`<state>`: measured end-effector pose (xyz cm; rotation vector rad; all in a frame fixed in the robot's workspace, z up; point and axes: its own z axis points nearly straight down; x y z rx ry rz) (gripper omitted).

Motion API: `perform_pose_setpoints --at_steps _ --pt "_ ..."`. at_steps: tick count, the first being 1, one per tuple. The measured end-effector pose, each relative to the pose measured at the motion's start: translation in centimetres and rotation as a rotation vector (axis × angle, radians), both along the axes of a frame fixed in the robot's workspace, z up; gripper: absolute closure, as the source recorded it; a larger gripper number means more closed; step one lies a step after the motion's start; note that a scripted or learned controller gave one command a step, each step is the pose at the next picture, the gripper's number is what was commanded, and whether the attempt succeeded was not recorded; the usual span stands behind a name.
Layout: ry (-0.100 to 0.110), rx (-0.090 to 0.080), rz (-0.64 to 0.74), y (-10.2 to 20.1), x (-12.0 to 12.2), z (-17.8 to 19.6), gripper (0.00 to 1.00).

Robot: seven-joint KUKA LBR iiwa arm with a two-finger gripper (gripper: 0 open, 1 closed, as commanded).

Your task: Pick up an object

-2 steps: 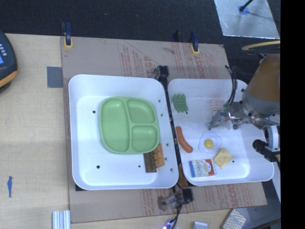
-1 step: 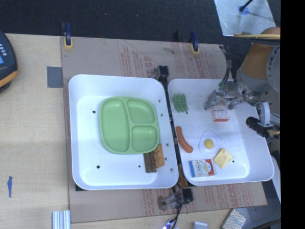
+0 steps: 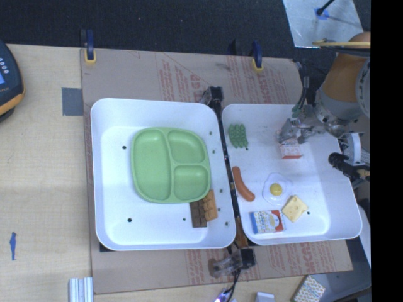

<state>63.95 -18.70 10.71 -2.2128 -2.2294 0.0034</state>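
Brown cardboard sheet (image 3: 157, 74) under two bins, blue clamps (image 3: 89, 44) at its far edge

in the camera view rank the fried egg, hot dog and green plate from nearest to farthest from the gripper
Measured from the gripper in the right bin's upper part:
1. Fried egg, right bin, below the gripper.
2. Hot dog, near the right bin's left wall.
3. Green plate, in the left bin, farthest.
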Motion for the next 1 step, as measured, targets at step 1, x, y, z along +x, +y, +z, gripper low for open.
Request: perform_pose_setpoints --at_steps 1 --pt "-0.004 0.003 -0.001 4.61 -5.31 8.94 1.0"
